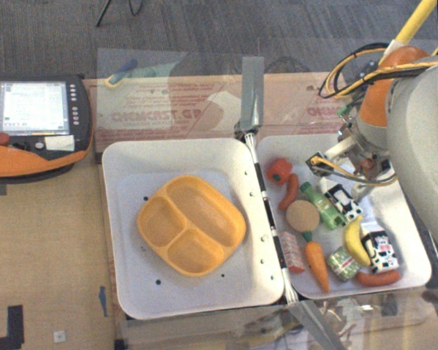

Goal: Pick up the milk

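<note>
The milk [379, 250] is a small white carton with black patches. It lies in the right bin [418, 270] near the front right corner, between a banana [356, 242] and a red sausage [378, 277]. My gripper [341, 177] hangs over the back half of the same bin, up and to the left of the milk and apart from it. Just below the gripper lies a second black-and-white pack [342, 201] beside a green bottle [323, 207].
The right bin also holds a red tomato [279, 169], a sausage [289, 192], a round brown patty [302, 216], a carrot [317, 265], a green pack [343, 263] and a wrapped bar [290, 249]. An orange divided plate [191, 225] lies in the left bin [129, 285].
</note>
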You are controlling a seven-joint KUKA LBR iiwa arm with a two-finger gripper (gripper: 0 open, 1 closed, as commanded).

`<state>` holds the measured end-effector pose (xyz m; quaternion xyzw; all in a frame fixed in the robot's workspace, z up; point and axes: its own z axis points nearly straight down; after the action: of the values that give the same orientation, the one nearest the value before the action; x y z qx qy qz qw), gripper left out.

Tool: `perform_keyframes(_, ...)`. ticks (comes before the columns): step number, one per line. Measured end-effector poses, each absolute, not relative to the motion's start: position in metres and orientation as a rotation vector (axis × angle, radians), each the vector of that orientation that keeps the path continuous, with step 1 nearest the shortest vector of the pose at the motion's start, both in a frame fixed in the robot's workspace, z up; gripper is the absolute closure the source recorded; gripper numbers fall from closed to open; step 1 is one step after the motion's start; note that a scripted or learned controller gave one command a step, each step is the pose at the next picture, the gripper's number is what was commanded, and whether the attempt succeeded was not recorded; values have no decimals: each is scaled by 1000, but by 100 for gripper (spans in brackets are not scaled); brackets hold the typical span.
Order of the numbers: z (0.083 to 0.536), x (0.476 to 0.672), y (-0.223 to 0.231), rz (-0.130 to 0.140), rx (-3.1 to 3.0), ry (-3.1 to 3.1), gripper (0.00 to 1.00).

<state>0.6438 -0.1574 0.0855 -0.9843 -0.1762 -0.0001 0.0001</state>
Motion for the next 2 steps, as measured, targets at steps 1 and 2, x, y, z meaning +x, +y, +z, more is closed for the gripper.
perform_keyframes(1,109,660,-129,0,-3095,-537,0)
perform_keyframes(2,87,585,-108,-3,-3074,-641,0)
